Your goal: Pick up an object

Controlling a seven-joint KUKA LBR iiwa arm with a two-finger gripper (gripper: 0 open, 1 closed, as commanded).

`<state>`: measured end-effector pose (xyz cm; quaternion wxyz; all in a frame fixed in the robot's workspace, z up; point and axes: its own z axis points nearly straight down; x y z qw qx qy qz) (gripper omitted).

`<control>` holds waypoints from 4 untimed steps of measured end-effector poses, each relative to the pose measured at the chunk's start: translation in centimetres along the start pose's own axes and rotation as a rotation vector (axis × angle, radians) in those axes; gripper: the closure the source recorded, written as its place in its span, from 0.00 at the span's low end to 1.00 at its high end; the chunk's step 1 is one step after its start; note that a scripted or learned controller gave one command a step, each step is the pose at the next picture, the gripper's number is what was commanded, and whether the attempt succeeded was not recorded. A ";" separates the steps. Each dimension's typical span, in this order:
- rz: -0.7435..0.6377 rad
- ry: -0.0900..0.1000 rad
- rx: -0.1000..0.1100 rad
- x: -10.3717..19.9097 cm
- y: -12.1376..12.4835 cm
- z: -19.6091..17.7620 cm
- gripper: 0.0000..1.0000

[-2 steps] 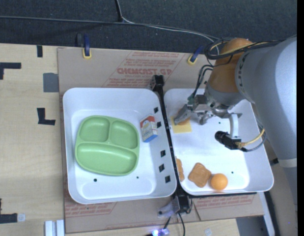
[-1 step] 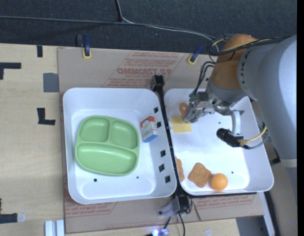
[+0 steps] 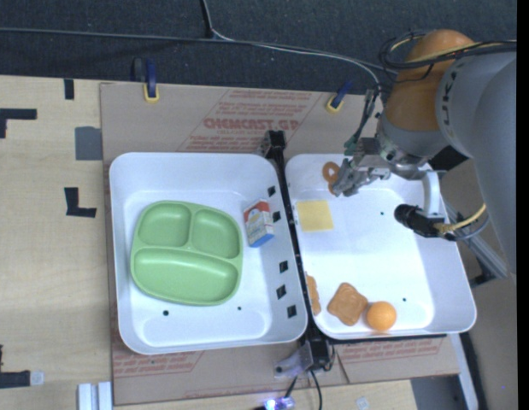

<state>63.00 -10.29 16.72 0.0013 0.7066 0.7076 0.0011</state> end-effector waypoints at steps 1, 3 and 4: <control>0.000 0.000 0.001 0.0 0.1 -4.3 1.00; -0.006 0.002 0.005 10.8 0.0 -5.4 1.00; -0.006 0.002 0.006 16.2 -1.1 -5.6 1.00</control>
